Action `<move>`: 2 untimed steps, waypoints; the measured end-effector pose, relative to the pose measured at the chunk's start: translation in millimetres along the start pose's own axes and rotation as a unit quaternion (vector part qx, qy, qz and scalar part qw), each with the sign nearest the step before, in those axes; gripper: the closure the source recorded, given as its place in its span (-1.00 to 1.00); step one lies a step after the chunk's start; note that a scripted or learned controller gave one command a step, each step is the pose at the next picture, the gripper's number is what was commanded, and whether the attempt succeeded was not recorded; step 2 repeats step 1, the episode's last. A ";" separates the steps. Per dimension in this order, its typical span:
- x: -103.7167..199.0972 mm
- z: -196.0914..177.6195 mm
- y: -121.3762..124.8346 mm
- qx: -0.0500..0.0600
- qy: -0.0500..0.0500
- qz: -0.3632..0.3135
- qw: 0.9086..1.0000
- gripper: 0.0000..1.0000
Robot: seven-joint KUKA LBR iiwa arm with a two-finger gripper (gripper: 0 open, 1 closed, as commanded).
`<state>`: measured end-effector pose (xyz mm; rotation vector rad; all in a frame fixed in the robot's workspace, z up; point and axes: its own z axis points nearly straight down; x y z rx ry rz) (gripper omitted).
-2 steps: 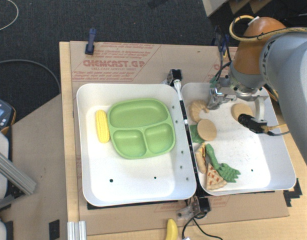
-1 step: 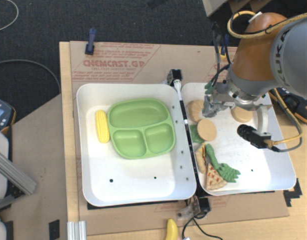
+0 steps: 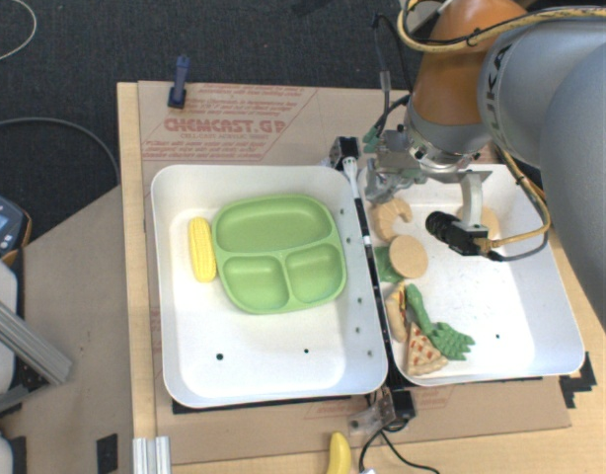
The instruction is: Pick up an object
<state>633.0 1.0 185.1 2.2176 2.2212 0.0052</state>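
So the big grey arm (image 3: 550,87) comes in from the right and takes up the whole far right corner, orange band sitting right above the wrist. It's reaching down over the far left part of the right bin (image 3: 520,304). Left bin (image 3: 185,344) has a green divided plate (image 3: 278,253) pretty much in the middle, with a yellow corn cob (image 3: 200,249) lying just beside the plate's left edge. Over in the right bin the stuff is bunched along its left side: a tan cookie-looking disc (image 3: 409,257), a lumpy beige piece (image 3: 387,215) just far of it, then nearer to us a green dinosaur toy (image 3: 439,332) and a pizza slice (image 3: 421,352) touching each other. The gripper (image 3: 394,178) hangs right over that beige piece, very close or touching, hard to say. Can't tell if the claw is released or clenched, the wrist hardware blocks it.
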 end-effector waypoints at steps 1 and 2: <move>-0.7 -10.5 -0.6 0.000 0.000 0.001 1.000 1.00; -0.7 -10.5 -0.6 0.000 0.000 0.001 1.000 1.00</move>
